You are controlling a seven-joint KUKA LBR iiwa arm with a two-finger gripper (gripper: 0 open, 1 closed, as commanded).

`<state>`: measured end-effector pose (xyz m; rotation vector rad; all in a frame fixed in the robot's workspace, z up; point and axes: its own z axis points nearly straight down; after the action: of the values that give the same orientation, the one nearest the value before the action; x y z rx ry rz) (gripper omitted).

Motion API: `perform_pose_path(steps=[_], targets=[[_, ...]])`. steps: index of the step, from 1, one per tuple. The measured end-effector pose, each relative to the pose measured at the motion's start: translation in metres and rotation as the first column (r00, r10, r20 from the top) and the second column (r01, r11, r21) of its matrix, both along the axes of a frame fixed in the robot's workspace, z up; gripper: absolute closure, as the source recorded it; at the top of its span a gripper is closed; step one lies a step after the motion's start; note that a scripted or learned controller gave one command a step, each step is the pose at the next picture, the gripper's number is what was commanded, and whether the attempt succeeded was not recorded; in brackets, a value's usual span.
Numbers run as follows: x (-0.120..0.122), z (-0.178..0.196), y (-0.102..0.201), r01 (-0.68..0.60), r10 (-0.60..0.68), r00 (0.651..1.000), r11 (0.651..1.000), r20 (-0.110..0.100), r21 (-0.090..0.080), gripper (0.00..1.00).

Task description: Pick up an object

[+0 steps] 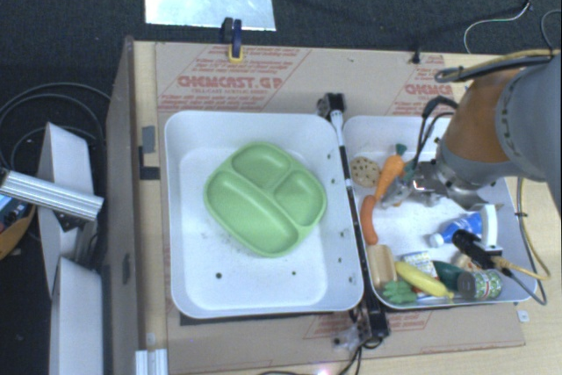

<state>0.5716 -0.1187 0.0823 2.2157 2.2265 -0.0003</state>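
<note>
Though any item would do, the carrot (389,173) nearest the hand (413,187) suits best: likely light, stiff, smooth plastic. It lies just left of the hand, long axis near upright in view, green top up. Grip across mid-body. Hand state: cannot tell.

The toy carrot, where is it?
The toy carrot lies in the right-hand bin, near its upper left, beside a round tan cracker and just left of the gripper.

Arm (514,114) cut by right edge, covering right bin's (369,132) far corner.
</note>
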Motion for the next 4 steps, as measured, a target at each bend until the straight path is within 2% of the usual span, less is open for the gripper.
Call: perform_pose_path(steps=[1, 2, 3, 4], targets=[[0.022, 0.003, -0.001, 0.0, 0.0, 1.0, 1.0, 0.004, 0.0, 0.0], [-0.027, 0.001, 0.004, 0.004, -0.004, 1.0, 1.0, -0.003, 0.001, 0.0], [0.026, 0.003, -0.024, 0.001, -0.001, 1.0, 1.0, 0.007, -0.002, 0.0], [-0.048, 0.001, -0.011, 0.006, -0.006, 1.0, 1.0, -0.006, 0.003, 0.0]])
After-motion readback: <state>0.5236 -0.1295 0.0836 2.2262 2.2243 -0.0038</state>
